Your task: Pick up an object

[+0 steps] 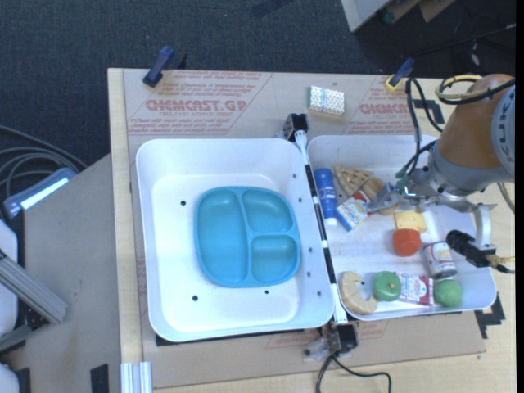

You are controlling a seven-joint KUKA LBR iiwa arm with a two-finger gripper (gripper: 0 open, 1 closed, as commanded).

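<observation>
White right bin (483,297) is crowded: the pincer (391,196) hangs low by a small packet (352,214) and blue tube (327,195) at its left wall; I cannot tell its opening. Neighbours could jam or deflect a grasp.

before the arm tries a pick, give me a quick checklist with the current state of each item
1. Pincer over the right bin: ok, it sits at the bin's upper middle.
2. Something held already: cannot tell; its tip is among clutter.
3. Target close by: ok, the white packet and yellow block lie next to the tip.
4. Clear approach: not ok, the blue bottle, crackers and packet crowd together.
5. Easier targets: ok, the red tomato and small can lie apart.
6. Left bin: ok, the blue divided plate lies flat.
</observation>
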